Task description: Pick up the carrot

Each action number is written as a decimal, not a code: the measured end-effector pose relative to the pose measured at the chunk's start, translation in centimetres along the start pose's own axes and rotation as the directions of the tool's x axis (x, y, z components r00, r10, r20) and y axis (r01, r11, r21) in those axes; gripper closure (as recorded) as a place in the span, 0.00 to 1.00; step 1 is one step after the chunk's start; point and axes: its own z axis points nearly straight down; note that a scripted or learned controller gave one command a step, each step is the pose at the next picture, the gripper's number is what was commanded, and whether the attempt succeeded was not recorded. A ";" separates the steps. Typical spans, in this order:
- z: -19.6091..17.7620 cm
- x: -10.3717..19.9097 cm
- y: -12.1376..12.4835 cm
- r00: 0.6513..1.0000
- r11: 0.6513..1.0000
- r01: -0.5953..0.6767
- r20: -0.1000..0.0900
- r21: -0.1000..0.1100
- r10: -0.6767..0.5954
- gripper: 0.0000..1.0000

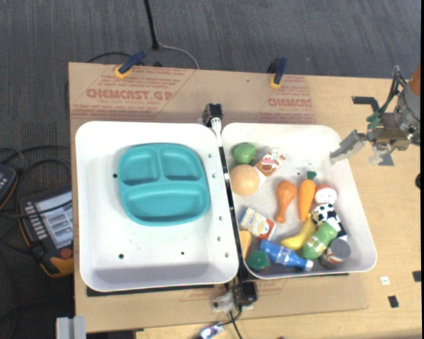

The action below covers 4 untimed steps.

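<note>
Overhead view: carrot lies in right bin, mid-right, long axis near vertical, green top toward far edge, tip toward near edge. Orange drumstick-like toy just left, ball at its right. Bare floor in bin's far-right corner. Hand hovers over bin's far-right rim w/ fingers apart, holding nothing. Left bin carries teal tray.

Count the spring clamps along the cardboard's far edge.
2: one clamp near the far left corner, the other clamp farther right, above the right bin.
</note>
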 end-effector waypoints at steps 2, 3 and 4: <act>18.7 3.0 1.2 0.934 0.934 -0.357 0.003 -0.019 0.357 0.00; 18.7 6.9 -1.4 0.640 0.640 -0.768 -0.009 -0.020 0.768 0.00; 18.7 11.1 -1.7 0.606 0.606 -0.795 -0.006 -0.019 0.795 0.00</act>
